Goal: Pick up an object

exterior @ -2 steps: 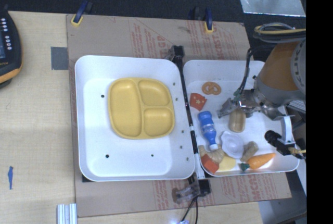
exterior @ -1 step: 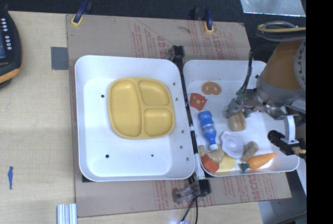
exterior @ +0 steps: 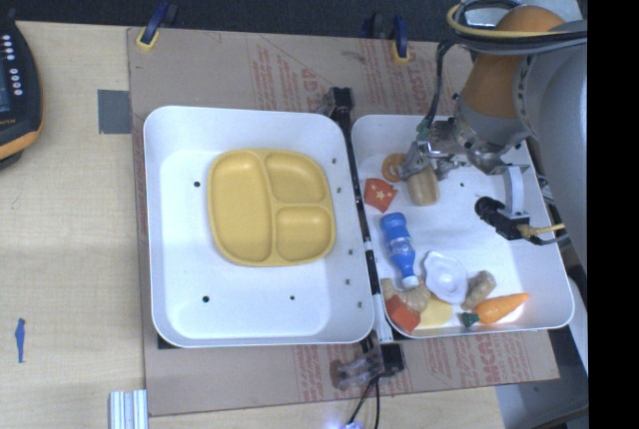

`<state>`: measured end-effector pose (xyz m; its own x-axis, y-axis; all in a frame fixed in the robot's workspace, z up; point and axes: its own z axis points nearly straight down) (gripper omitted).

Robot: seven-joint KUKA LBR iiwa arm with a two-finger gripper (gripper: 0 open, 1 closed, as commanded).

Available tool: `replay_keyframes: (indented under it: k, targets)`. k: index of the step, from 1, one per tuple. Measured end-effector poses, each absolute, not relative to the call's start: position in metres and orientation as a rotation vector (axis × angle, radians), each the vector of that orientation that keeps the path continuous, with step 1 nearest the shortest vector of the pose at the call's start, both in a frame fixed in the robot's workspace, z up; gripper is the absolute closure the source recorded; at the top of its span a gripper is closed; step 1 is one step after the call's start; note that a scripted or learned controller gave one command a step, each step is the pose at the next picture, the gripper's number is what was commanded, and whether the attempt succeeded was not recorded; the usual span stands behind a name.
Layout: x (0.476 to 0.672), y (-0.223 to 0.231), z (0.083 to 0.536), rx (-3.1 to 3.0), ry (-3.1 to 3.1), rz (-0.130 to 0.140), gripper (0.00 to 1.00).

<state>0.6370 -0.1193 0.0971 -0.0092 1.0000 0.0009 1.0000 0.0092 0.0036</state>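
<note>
Yellow tray (exterior: 271, 207) in left bin (exterior: 160, 217)

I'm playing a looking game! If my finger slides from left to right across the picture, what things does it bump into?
Black controller → yellow divided plate in the left bin → red piece → blue bottle → white cup → carrot.

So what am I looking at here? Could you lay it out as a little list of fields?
left bin: holds a yellow divided tray
right bin: blue bottle, carrot, red piece, other small items
gripper: low over the right bin's far end, beside a tan block
arm: reaches in from the right
</note>
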Motion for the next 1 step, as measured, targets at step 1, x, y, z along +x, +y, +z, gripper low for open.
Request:
replay_keyframes:
  k: [1]
  targets:
    - [0.5552,0.0201,0.1974,2.204,2.245,0.010,1.00]
